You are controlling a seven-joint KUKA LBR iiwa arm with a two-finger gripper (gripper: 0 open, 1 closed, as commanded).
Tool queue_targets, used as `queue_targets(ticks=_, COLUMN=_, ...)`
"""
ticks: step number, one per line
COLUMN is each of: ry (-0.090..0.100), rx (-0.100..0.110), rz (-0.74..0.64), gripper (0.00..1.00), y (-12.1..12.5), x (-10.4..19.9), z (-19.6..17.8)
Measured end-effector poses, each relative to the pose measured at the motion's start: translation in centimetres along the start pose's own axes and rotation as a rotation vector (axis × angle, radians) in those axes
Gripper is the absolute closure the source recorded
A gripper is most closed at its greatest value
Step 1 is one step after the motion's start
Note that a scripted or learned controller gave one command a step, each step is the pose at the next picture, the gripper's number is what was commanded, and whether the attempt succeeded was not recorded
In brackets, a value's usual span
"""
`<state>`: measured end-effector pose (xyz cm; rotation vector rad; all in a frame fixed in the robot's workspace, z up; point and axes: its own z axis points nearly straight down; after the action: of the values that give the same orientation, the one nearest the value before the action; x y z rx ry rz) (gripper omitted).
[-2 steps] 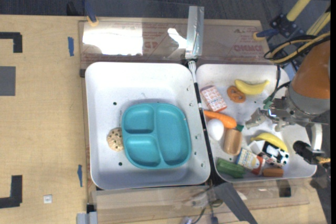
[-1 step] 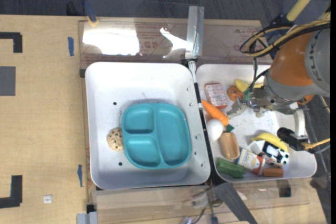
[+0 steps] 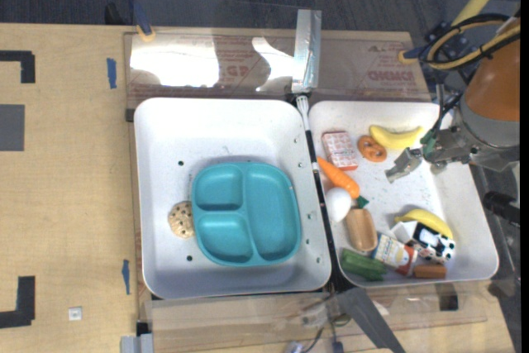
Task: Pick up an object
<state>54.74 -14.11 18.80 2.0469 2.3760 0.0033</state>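
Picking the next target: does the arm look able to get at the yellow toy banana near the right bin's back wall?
Probably yes. The yellow toy banana lies uncovered just beside the tool, with only the small orange piece touching its left end.

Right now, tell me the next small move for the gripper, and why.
Probably lower it and shift slightly toward the banana. The gripper sits over bare floor of the right bin with nothing between its fingers, and that banana lies just beside it, apart from the other toys.
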Motion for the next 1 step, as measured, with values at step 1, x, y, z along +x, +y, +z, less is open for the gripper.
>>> queue_targets(ticks=1, ry=-0.001, rx=-0.002, rz=-0.047, gripper=0.00, y=6.28, x=-0.07, z=10.07)
